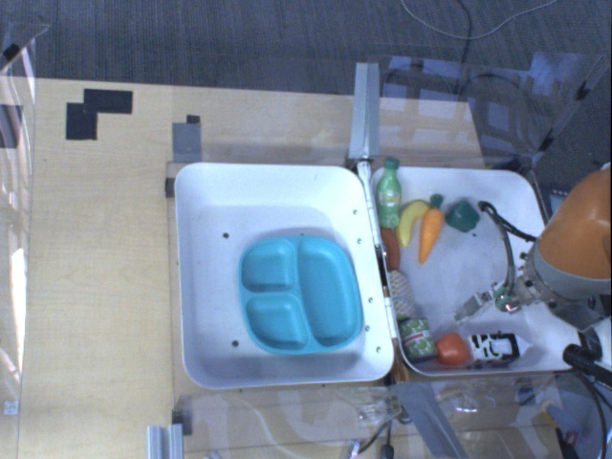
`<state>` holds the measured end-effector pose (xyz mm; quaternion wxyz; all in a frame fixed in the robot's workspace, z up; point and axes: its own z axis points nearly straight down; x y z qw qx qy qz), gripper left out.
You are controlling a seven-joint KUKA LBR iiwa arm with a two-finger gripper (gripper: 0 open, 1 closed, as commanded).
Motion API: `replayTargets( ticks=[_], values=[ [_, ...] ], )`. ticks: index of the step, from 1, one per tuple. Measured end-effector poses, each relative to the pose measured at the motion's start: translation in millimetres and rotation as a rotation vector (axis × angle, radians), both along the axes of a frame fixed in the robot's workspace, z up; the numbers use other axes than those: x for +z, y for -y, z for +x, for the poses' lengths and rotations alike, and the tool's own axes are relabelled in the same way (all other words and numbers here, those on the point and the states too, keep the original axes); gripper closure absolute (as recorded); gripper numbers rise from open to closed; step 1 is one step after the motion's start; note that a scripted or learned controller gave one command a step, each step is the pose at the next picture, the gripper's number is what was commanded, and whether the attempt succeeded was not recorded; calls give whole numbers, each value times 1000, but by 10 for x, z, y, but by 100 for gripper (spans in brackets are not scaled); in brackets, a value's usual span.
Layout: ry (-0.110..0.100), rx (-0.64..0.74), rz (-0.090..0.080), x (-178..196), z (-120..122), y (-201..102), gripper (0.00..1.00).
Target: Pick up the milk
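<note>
**Milk lies in near right corner of right bin; gripper hangs just past it, state unreadable**

Milk (495, 347): a small black-and-white carton on its side on the floor of the right bin (521, 187), close against the near wall. A red tomato (453, 350) lies just beside it on the side toward the left bin. Past the tomato, a green-labelled can (417, 338) stands near the wall the two bins share.

Gripper (485, 303): pale metal, at the end of the arm (579, 247), which reaches in from the right with its orange band large at the frame edge. The gripper sits over bare bin floor, near the milk on its far side. White floor shows between the two, so they look apart. Whether it is spread or clenched I cannot tell, because the metal parts blur together at this slant. Nothing can be made out in its grasp. A thin black cable (504, 242) loops from the wrist up toward the far end of the bin.

Far end of right bin: a green bottle (388, 194) against the shared wall, then a banana (411, 220), a carrot (430, 233) and a dark green lump (463, 215) in a row, all well apart from the milk.

Left bin (206, 256): holds a blue divided plate (301, 293), lying flat.
</note>
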<state>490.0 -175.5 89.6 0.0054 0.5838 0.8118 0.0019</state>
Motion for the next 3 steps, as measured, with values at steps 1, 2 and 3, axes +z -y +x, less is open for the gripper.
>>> replayTargets(
  ticks=[1,2,3],
  values=[
    [3,-86,1,-1,403,302,0],
    [-2,-215,3,-20,1413,285,0],
    [-2,-438,5,-18,1294,174,0]
  ],
)
